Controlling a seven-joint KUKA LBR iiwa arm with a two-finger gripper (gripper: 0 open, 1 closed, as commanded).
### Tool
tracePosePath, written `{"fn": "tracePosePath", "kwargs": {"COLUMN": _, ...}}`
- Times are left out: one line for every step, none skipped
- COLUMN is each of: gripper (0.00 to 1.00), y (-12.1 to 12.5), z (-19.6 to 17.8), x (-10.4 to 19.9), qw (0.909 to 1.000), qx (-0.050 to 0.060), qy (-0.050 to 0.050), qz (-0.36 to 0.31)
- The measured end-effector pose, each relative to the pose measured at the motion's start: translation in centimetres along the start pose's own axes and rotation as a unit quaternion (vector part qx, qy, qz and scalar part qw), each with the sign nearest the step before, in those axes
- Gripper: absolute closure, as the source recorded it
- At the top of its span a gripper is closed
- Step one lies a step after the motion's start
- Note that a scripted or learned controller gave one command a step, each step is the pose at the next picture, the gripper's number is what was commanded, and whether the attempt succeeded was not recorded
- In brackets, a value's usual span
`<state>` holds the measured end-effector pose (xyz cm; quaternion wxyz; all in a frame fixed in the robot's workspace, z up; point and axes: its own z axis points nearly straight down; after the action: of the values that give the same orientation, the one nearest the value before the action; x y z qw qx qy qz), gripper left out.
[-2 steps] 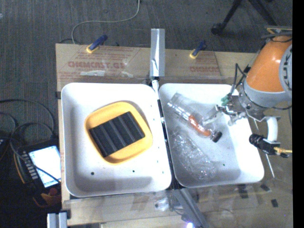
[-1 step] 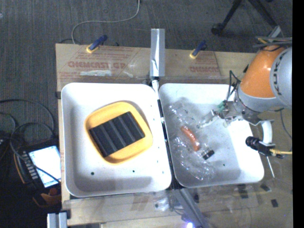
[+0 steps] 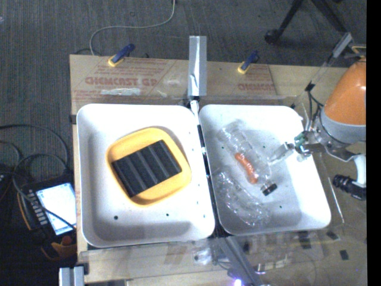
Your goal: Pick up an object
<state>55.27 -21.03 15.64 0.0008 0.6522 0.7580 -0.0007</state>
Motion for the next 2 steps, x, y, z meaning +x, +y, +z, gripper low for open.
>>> {"fn": "tracePosePath", "kwargs": {"gripper": 0.00, "y": 8.6, "z": 0.9, "x": 0.2, "qw": 0.9992, "qx": 0.000, "qy": 0.000, "qz": 0.041}}
{"fn": "tracePosePath", "kwargs": {"gripper": 0.00, "y": 11.3, "z": -1.0, "x": -3.0, "qw": 0.9972, "qx": -0.001, "qy": -0.002, "qz": -0.075}}
